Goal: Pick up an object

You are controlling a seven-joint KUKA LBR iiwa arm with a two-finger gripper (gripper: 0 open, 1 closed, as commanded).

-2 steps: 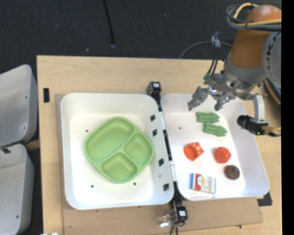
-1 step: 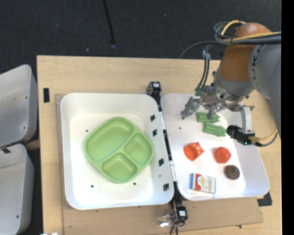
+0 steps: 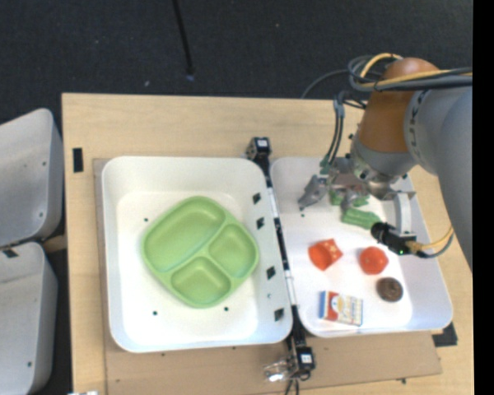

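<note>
Reaching in from the right, the grey arm with the orange band hangs over the far part of the right shallow white bin. Its jaws point down into this bin, with one thin grey finger spread out to the left. How far the jaws are open, and whether anything is between them, cannot be told, because the wrist covers them.

A small green block lies just beside the jaws, partly under the wrist. Nearer to the front of the same bin lie a red crumpled piece, a round red ball-like thing and a dark brown round thing, each apart from the others. A small flat white box with blue and red print lies near the front wall of the bin.

The left shallow white bin holds a light green plastic tray with three compartments, which lies at a slant in the middle. Both bins stand side by side on the pale wooden bench.
</note>
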